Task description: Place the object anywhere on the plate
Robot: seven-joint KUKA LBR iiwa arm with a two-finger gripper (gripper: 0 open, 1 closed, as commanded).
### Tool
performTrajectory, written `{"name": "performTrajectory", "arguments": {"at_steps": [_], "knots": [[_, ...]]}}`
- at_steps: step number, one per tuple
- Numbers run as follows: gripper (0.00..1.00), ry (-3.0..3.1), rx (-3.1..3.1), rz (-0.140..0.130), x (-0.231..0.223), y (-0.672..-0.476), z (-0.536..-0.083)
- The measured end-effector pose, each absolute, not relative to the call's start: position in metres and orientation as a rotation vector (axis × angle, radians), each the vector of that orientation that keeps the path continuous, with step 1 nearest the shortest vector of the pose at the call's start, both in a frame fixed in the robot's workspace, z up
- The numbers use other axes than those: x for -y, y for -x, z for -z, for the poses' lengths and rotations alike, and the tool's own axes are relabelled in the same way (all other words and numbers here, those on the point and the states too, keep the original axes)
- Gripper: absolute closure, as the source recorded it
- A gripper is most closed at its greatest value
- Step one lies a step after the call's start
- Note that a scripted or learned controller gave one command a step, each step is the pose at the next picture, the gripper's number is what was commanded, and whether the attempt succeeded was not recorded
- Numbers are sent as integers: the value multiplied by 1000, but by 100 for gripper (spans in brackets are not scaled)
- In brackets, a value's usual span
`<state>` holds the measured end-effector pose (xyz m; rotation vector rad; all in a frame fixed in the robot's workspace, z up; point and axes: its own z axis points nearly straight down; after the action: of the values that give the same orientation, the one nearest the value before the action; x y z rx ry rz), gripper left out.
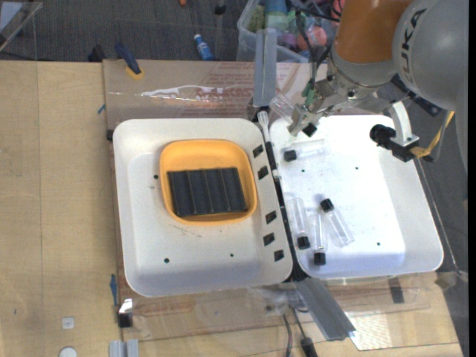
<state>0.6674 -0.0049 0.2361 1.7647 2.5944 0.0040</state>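
An orange plate (172, 157) lies in the left bin (141, 259), and a dark ribbed block (207, 191) rests on it. Several clear tubes with black caps lie in the right bin (387, 199): one near the back (306, 152), others toward the front left (335, 225). My gripper (307, 123) hangs over the right bin's back left corner, just above the back tube. A clear piece with a black end (288, 108) shows beside it; I cannot tell whether it is held.
A black clamp (390, 141) juts in at the right bin's back right. Black clips (269, 216) line the divider between the bins. A clear box of clutter (286, 13) stands behind the bins. The grey arm (439, 36) covers the upper right.
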Motion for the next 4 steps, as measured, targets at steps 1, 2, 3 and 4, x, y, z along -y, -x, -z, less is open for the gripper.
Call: {"name": "performTrajectory", "arguments": {"at_steps": [1, 2, 3, 4], "knots": [[100, -1491, -2760, -4, -5, -667, -254], [100, -1296, -2862, -1, 12, -667, -190], [0, -1297, -2861, -3, 12, -667, -190], [0, -1294, -2857, -4, 59, -655, -251]]}}
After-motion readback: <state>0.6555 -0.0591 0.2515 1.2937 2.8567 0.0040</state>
